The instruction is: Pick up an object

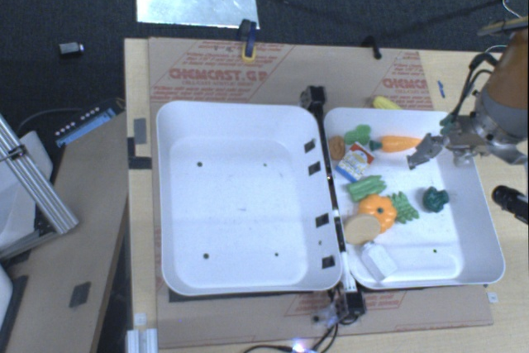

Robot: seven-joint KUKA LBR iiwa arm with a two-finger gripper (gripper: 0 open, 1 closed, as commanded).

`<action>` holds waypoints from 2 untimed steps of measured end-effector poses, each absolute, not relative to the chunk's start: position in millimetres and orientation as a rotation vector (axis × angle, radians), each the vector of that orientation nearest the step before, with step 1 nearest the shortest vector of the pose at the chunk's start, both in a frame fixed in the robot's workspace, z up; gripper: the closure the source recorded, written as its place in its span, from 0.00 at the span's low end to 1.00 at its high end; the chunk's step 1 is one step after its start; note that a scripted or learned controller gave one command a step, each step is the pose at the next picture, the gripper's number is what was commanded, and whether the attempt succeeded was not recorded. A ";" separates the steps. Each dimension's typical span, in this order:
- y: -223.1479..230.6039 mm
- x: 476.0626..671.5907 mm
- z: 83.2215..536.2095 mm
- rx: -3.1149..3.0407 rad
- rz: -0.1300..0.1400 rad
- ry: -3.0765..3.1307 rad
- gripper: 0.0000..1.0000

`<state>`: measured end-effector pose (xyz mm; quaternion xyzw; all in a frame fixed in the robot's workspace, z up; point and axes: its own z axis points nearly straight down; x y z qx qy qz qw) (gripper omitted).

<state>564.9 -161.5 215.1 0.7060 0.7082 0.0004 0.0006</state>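
Carrot (400,143), orange with green top, lying in right bin (479,260); fingers (427,151) just beside it, state unclear.

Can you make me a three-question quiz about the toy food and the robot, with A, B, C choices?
1. Where are the toys?
A. In the right bin
B. In the left bin
C. On the floor

2. What colour is the carrot?
A. Blue
B. Orange
C. Black

3. Where is the gripper?
A. Above the left bin
B. Above the right bin, close to the carrot
C. Out over the floor

Answers:
1 A, because the carrot, the orange pumpkin, the dark green broccoli and the other toys all lie in the right bin.
2 B, because it is orange with a small green top.
3 B, because it hangs just right of the carrot's tip, inside the right bin's rim.
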 end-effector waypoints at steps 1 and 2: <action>-161.4 565.9 226.4 2.211 0.005 2.225 1.00; -161.1 566.8 237.1 2.207 0.008 2.226 1.00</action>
